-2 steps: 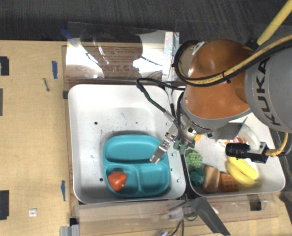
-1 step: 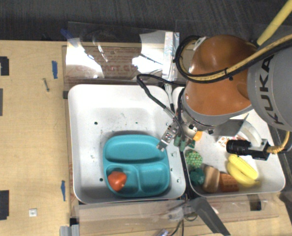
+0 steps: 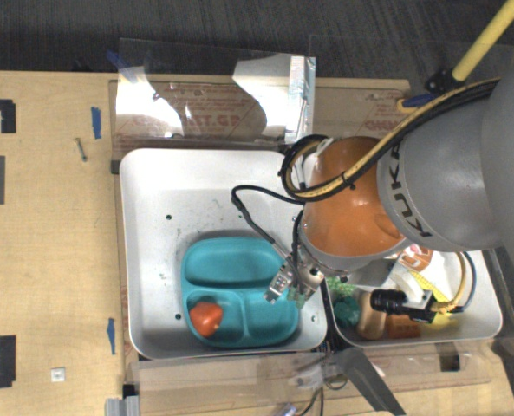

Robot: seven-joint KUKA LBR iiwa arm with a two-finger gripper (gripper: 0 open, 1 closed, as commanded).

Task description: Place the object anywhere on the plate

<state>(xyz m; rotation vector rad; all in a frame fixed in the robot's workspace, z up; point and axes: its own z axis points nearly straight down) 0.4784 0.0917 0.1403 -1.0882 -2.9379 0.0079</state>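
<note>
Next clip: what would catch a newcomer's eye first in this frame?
The big grey arm with its orange band reaches in from the right, covering much of the right bin. In the left bin lies a teal divided plate with a small orange object in its lower-left compartment. The gripper hangs over the plate's right edge.

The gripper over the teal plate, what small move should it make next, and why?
Probably lift straight up and back off to the right. An orange object already lies in the teal plate's lower-left compartment, apart from the gripper, which hangs over the plate's right edge. Whether its fingers are open is unclear.
</note>
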